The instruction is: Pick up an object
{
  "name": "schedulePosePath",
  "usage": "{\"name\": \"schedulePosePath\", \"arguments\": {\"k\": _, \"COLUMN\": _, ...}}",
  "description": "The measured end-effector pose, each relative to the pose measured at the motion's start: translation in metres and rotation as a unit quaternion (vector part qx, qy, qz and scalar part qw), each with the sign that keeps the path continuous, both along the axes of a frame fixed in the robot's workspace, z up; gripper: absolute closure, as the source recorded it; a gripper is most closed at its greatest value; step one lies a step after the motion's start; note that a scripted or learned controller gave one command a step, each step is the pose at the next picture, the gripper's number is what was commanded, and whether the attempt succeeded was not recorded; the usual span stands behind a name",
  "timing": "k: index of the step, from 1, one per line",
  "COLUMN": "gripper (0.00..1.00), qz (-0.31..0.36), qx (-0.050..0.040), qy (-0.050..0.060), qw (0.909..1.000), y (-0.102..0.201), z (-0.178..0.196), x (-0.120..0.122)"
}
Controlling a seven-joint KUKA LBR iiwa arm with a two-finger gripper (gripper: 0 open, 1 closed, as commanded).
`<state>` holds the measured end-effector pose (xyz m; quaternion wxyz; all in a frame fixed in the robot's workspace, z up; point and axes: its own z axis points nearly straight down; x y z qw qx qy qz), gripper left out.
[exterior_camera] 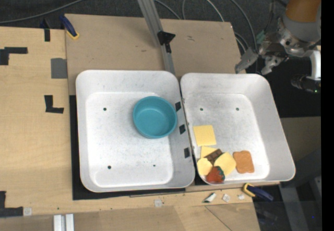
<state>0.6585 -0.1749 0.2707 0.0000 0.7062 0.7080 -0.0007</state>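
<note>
Yellow cheese slice (204, 134) lies flat and alone in the right bin (261, 89), the easiest target. Gripper (257, 61) hovers off the bin's far corner, jaws spread, carrying nothing; it should descend squarely over the slice.

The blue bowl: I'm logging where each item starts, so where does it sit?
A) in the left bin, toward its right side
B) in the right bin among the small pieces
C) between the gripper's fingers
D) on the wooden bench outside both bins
A: the blue bowl sits on the floor of the left bin, toward its right side, while the small food-like pieces lie in the right bin.
</note>
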Motion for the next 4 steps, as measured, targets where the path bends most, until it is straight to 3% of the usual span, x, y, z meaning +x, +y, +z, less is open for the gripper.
{"name": "schedulePosePath", "arguments": {"k": 1, "gripper": 0.0, "qz": 0.0, "qx": -0.0001, "qy": 0.0, "qw": 1.0, "y": 0.0, "z": 0.0, "x": 0.0}}
{"name": "schedulePosePath", "arguments": {"k": 4, "gripper": 0.0, "qz": 0.0, "qx": 0.0005, "qy": 0.003, "qw": 1.0, "y": -0.005, "z": -0.155, "x": 0.005}}
